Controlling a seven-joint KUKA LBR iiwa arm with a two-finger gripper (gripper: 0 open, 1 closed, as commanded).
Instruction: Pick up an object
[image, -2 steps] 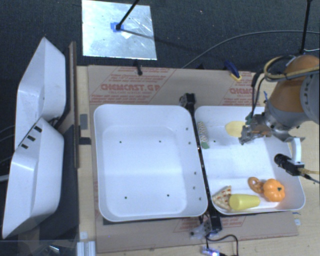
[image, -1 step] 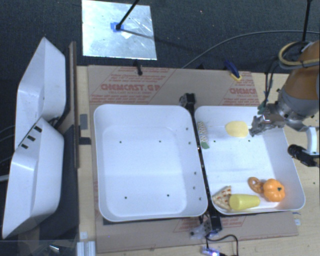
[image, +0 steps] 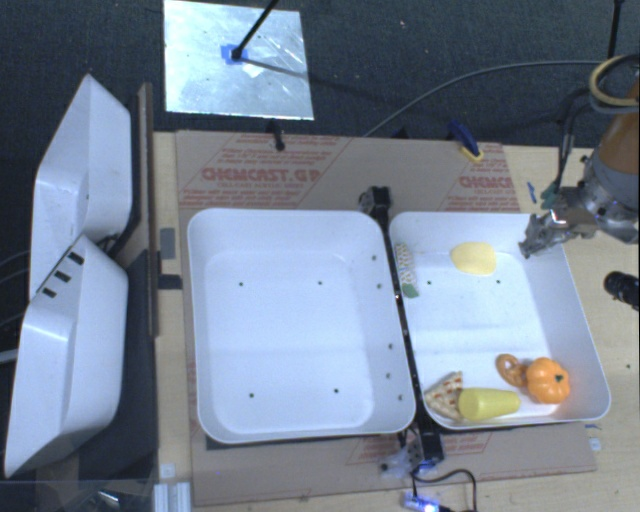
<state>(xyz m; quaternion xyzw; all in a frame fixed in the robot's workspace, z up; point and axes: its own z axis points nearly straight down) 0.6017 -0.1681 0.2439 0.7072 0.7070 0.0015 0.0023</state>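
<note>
Arm (image: 612, 165) above right bin's (image: 575, 300) rim

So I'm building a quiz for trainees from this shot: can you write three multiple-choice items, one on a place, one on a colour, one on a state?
1. Where do the objects lie?
A. right bin
B. left bin
C. bare bench

2. What colour is the small pumpkin?
A. blue
B. orange
C. black

3. Where is the gripper?
A. at the right bin's far right corner
B. over the left bin
C. touching the pumpkin

Key: A, all objects lie in the right bin; B, the pumpkin is orange; A, the gripper sits at that corner, apart from the objects.
</note>
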